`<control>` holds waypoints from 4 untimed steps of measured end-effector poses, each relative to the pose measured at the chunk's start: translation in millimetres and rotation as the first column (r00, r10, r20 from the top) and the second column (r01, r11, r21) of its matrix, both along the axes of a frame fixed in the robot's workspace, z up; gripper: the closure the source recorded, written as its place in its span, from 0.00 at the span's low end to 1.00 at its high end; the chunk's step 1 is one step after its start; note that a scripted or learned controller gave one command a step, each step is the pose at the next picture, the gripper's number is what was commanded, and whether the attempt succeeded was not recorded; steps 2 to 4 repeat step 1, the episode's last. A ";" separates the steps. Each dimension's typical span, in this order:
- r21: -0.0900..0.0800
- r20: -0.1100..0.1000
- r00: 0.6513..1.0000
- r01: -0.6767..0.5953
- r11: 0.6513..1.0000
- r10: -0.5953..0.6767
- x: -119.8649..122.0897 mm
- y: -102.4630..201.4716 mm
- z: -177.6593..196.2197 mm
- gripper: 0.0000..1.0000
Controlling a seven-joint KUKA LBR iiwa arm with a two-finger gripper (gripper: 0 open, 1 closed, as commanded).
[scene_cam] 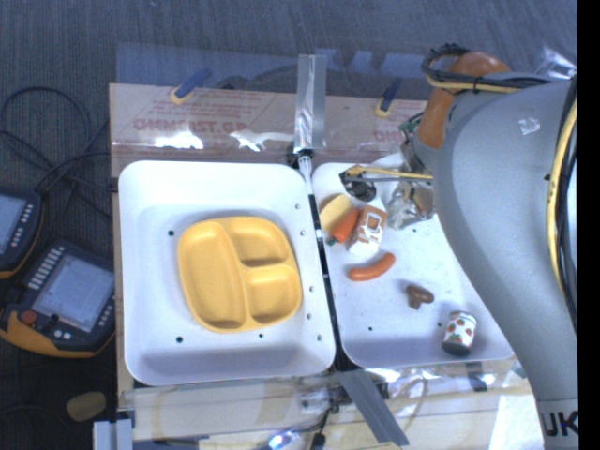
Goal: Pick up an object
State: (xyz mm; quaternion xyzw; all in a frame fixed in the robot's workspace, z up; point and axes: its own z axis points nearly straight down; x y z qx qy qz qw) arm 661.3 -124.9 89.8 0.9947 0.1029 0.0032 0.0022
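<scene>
My gripper (407, 204) hangs over the far part of the right bin (487, 345), just right of a cluster of toy food. That cluster holds a yellow rounded piece (333, 211), an orange carrot-like piece (345, 225) and a small white carton with orange print (368, 229). An orange sausage (371, 268) lies in front of them. Nearer the front are a small brown lump (418, 295) and a little can with a patterned label (458, 332). The grey arm covers the bin's right side.
The left bin (141, 204) holds a yellow divided tray (239, 272). A ridge (322, 261) separates the two bins. Handheld controllers (56, 293) and cables lie on the floor to the left.
</scene>
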 end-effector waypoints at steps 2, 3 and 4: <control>-0.002 0.002 1.000 0.000 1.000 0.000 -6.6 1.3 0.2 1.00; -0.002 0.002 1.000 0.000 1.000 0.000 -6.6 1.3 0.2 1.00; -0.002 0.002 1.000 0.000 1.000 0.000 -6.6 1.3 0.2 1.00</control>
